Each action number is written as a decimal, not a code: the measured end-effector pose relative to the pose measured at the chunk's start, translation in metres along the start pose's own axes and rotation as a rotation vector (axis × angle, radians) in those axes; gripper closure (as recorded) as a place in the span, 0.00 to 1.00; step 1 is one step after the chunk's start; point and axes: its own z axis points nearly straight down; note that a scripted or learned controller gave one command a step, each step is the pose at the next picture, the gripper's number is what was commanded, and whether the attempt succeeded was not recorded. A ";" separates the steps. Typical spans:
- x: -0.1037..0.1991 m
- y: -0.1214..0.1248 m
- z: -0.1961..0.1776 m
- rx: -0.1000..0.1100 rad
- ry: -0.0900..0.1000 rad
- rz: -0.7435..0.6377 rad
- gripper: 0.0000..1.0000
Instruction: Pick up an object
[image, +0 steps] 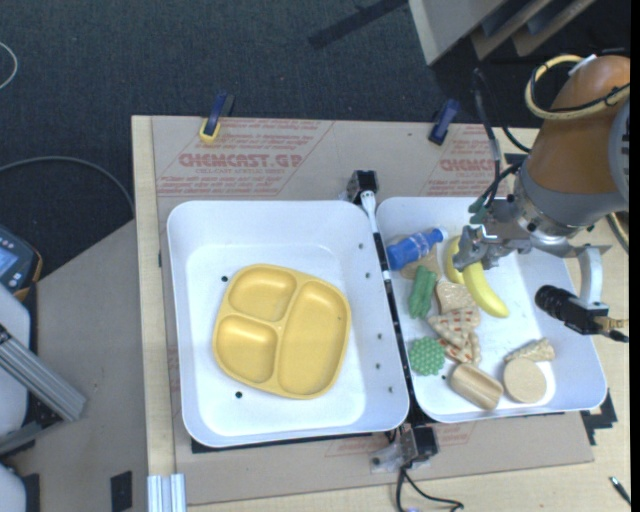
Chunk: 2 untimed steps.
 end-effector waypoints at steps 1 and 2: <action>-0.008 0.008 -0.007 -0.005 -0.002 -0.001 1.00; 0.001 0.006 -0.018 -0.006 -0.001 -0.002 1.00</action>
